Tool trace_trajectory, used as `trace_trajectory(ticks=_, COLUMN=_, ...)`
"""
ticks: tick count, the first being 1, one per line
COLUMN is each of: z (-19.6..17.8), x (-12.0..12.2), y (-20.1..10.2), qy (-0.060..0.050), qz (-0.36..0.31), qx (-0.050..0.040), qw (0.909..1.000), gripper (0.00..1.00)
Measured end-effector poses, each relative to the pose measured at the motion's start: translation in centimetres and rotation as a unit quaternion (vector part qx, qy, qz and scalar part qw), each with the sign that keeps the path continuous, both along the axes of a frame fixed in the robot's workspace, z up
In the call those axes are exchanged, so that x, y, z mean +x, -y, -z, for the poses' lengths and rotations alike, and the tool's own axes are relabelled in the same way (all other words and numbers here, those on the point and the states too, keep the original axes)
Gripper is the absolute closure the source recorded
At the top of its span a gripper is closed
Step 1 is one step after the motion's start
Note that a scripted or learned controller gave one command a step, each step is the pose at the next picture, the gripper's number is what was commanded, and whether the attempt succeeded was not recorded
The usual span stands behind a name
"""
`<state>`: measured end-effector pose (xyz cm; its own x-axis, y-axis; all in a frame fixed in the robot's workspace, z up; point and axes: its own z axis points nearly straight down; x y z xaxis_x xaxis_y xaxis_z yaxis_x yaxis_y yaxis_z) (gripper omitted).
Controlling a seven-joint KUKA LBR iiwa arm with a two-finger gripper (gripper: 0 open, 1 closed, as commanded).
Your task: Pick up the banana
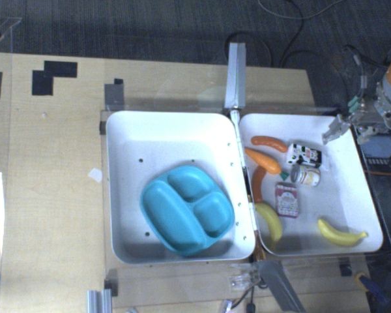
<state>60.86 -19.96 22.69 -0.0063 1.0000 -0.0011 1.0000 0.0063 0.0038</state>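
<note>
A curved yellow banana (341, 233) lies flat on the floor of the right-hand shallow white bin (371, 201), in its near right corner, close to the rim and apart from the clutter, which by the look of it leaves it the easiest target to reach. The grey arm's two-finger gripper (334, 130) hangs over the bin's far right corner, well apart from the banana; whether its fingers are parted or closed cannot be told from here, and nothing is seen between them. A second yellow banana-like piece (270, 220) rests against the bin's near left wall, tucked near the divider, a harder spot to close on. Between the two sit a small pink-and-white carton (287, 199), a tipped metal can (305, 175) and a black-and-white printed packet (305, 155), with an orange carrot (264, 160) and a reddish sausage-shaped toy (269, 143) farther off; none lies on the straight run down the right wall. The left-hand white bin (120, 175) holds a turquoise plastic divided plate (188, 207), resting at a slant, clear of the work on the pale wooden worktop (45, 175).
</note>
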Motion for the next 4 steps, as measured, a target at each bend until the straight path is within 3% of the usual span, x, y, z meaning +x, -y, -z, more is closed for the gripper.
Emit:
trace_trajectory(ticks=1, z=4.0, x=-6.3, y=0.6, qy=0.001, qz=-0.07, qx=-0.0005, qw=0.9976, gripper=0.0)
trace_trajectory(ticks=2, z=10.8, x=-12.0, y=0.6, qy=0.0, qz=-0.123, qx=-0.0006, qw=0.9924, gripper=0.0)
trace_trajectory(ticks=3, z=10.8, x=-12.0, y=0.6, qy=0.0, qz=-0.123, qx=-0.0006, qw=0.9924, gripper=0.0)
trace_trajectory(ticks=4, z=10.3, x=-12.0, y=0.4, qy=0.001, qz=-0.177, qx=-0.0013, qw=0.9842, gripper=0.0)
